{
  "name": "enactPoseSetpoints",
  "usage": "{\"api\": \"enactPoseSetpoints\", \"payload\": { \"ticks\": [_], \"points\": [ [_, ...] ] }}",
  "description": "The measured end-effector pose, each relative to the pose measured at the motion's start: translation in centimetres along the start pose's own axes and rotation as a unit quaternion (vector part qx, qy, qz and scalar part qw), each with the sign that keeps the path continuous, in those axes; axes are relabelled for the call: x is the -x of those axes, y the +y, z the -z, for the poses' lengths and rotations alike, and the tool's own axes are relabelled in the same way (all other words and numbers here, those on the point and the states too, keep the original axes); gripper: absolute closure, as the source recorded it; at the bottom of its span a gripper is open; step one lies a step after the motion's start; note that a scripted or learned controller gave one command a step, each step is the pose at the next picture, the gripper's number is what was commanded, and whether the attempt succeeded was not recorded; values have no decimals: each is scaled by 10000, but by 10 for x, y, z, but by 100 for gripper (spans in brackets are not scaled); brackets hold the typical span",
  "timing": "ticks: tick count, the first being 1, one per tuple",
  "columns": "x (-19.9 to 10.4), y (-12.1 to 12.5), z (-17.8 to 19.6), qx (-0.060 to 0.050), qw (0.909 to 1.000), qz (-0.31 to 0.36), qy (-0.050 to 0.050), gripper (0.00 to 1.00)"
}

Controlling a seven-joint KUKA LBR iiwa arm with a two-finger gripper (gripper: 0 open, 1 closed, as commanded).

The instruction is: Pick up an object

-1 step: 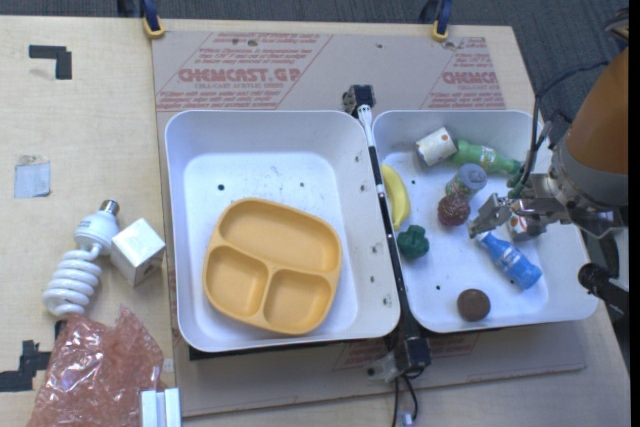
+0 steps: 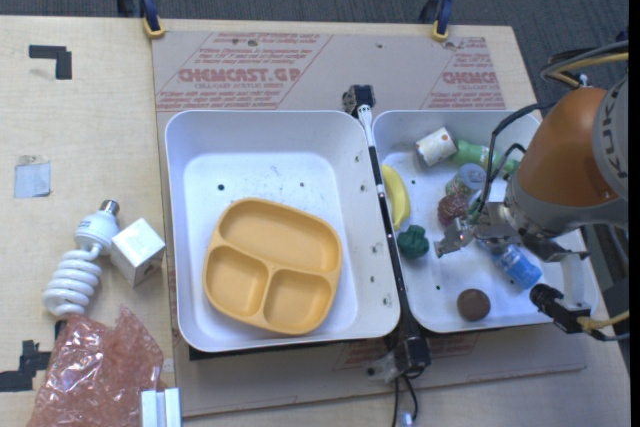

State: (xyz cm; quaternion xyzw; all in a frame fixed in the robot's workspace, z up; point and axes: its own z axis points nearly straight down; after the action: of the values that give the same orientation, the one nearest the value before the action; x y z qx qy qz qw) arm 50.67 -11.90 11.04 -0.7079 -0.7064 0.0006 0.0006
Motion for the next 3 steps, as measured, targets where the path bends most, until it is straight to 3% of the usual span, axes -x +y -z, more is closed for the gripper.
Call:
{"api": "enactPoseSetpoints", "payload": {
  "ticks": [1,2,3],
  "points": [
    [1,1,10,10,10000,-6,-3,100],
    [-58,58,82,13,10000,13,-5,100],
    [-58,58,82,12,10000,14,-5,0]
  ]
}}
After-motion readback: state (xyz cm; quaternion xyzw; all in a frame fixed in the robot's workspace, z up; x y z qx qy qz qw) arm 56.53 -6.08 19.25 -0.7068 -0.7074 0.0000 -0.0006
